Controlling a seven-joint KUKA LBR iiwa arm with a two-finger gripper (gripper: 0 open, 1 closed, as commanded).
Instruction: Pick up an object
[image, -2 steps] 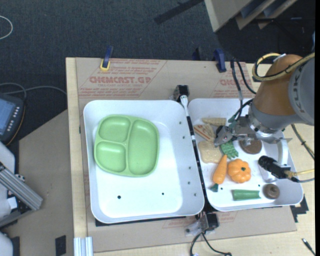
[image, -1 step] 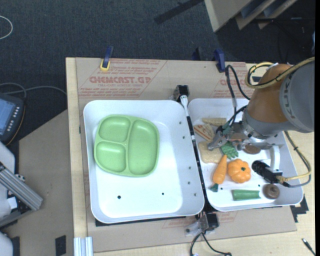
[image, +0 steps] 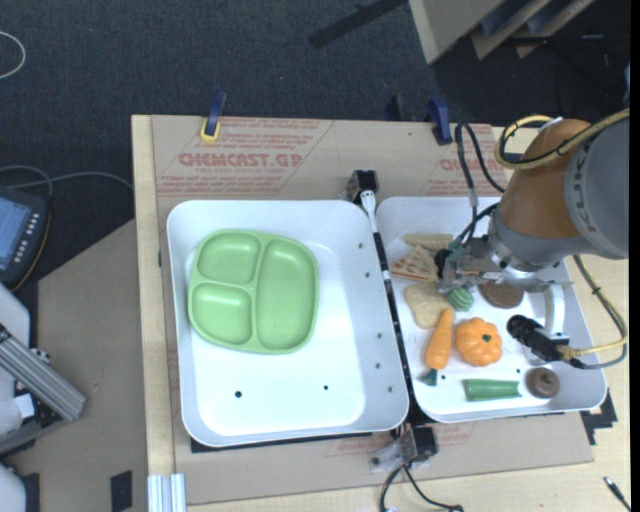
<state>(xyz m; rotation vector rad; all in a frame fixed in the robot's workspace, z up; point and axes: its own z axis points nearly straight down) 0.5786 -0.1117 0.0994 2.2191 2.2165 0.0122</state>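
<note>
While the grey arm with its orange band reaches in from the right, its claw hangs low over the upper middle of the right bin, among a scatter of toy food. How the claw is set, and whether it has hold of anything, cannot be told from this slanted overhead view: the wrist and its dark fittings cover the tip. A small green round object sits directly under or just beside the claw and looks the likeliest target, though whether the two touch is unclear. Just below it lies a carrot, its long axis running nearly straight up and down the frame with the green end toward the near edge; a small orange pumpkin stands just right of the carrot. A green bar-shaped piece lies crosswise near the bin's front wall, a brown ring-shaped piece beside it. A tan biscuit-like piece lies left of the claw, paler flat pieces above it, and a brown item peeps from under the wrist, partly hidden. The left bin carries a green divided plate, well apart from the arm. Both bins rest on a desk topped with printed cardboard. By this reading, any pick turns on a short straight descent, since the nearest objects lie just under and in front of the claw.
</note>
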